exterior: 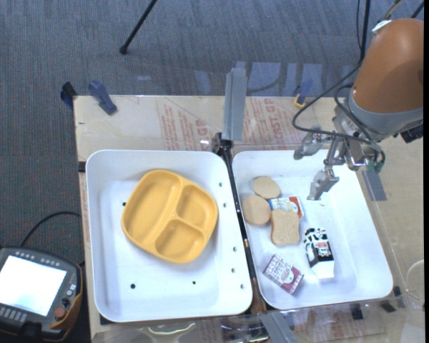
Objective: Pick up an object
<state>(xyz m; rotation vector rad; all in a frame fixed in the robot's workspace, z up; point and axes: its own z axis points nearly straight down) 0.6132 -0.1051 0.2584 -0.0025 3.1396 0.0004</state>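
Hovering over the upper part of the right bin, my gripper hangs with nothing between its fingers; whether they are spread or pressed together I cannot tell from this slanted view, since they read as one pale shape. Everything I might take lies below and to the left of me on the bin floor. Closest, just down-left, is a round biscuit, with a second round biscuit beyond it and a slice of toast touching a small snack packet. These look like play food: light, stiff, and lying very flat, so I judge them awkward, with little edge for fingers to catch. Further below me stands out the small milk carton, lying on its side; it seems light, boxy and fairly rigid, with parallel flat faces, probably a little slick. I would take it across its narrow width near the middle. Down-left of that is a small red box, also flat-sided but lower. Far to my left, in the other bin, lies a yellow divided plate, too broad to grip except at its rim.
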